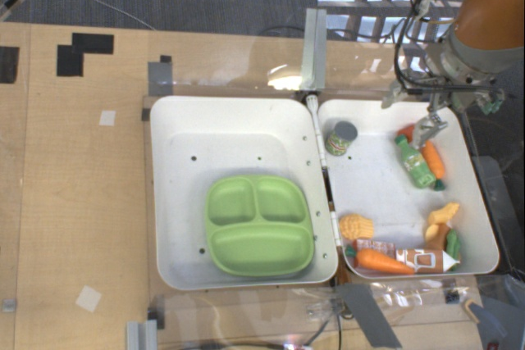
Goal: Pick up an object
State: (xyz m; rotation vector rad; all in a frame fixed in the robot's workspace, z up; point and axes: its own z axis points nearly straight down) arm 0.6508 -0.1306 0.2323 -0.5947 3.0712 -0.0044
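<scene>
Gripper hangs over the right bin, tips low in its far right part; can't tell if the fingers are open or shut, they're small and blurred here. Nothing visibly between them. Right under and just below the tips: a green bottle lying tilted, with an orange carrot touching it on the right side. A small red piece sits just left of the tips. Likely target is the bottle or carrot, still lying in the bin.

To do the grasp well: center over one item, not the seam between the two, and close across the narrow width, else both get pushed aside.

Further left of the tips, a small can by the divider. Well below: a yellow piece, a corn-like toy, a big carrot on a box at the near wall. Left bin holds a green divided plate, well apart.
</scene>
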